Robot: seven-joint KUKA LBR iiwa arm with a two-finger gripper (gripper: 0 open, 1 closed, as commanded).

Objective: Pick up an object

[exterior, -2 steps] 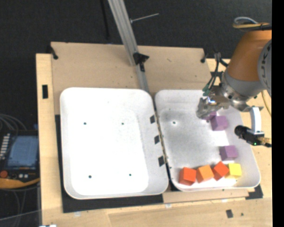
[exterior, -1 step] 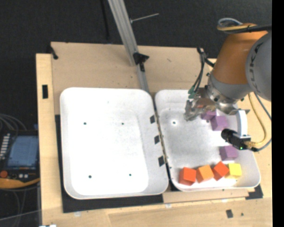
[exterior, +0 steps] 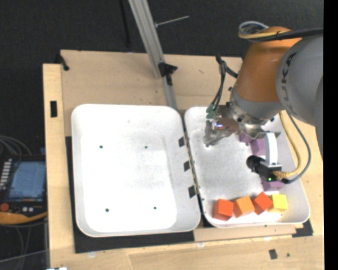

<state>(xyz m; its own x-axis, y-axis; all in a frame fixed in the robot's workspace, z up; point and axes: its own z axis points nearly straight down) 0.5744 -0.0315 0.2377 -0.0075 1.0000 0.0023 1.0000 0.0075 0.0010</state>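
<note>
Gripper over right bin, near its far-left corner; finger state cannot be told. Red-orange block, orange block, red block and yellow block line the near edge.

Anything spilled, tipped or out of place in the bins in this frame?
Nothing stands out. The blocks sit in a row along the right bin's near edge: red-orange, orange, red, yellow. A purple block lies partly hidden under the arm. The gripper hangs over bare bin floor.

Four blocks in a row, orange to yellow, right bin's near edge
</note>
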